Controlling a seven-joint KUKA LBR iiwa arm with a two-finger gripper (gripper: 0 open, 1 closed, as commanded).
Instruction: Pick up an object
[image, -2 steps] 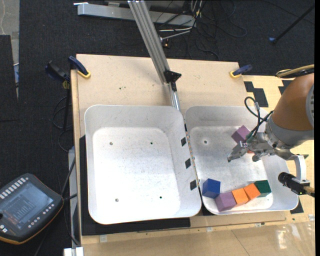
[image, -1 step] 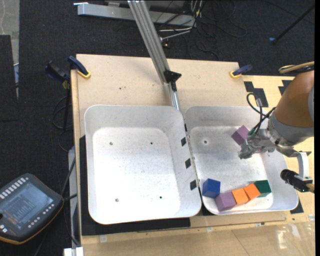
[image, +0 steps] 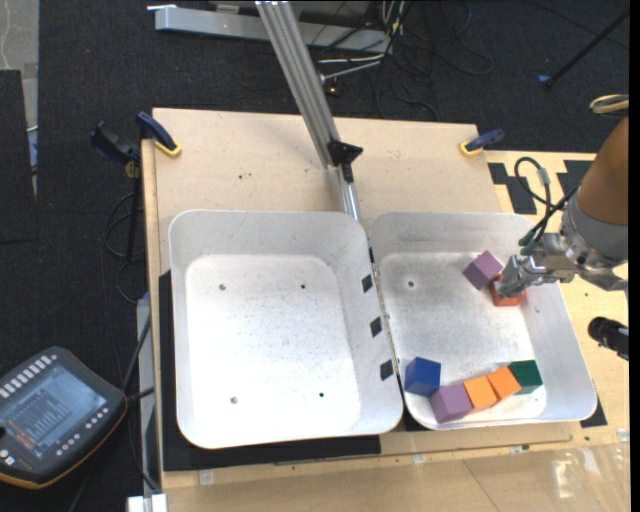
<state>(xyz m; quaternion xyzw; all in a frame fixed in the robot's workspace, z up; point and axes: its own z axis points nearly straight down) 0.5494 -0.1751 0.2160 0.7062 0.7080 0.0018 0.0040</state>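
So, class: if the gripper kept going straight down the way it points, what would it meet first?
Most likely the red block directly under the gripper, in the right bin. The purple block sits just beside it. Depth is hard to judge from this slanted view, so contact may already be made.

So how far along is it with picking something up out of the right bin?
Done so far: the tool is down in the right bin, right over a red-orange block beside a purple block. In hand: nothing clearly; I can't tell whether the block is gripped. Left: gripping and lifting it. The blue, purple, orange and green blocks sit untouched along the near edge.
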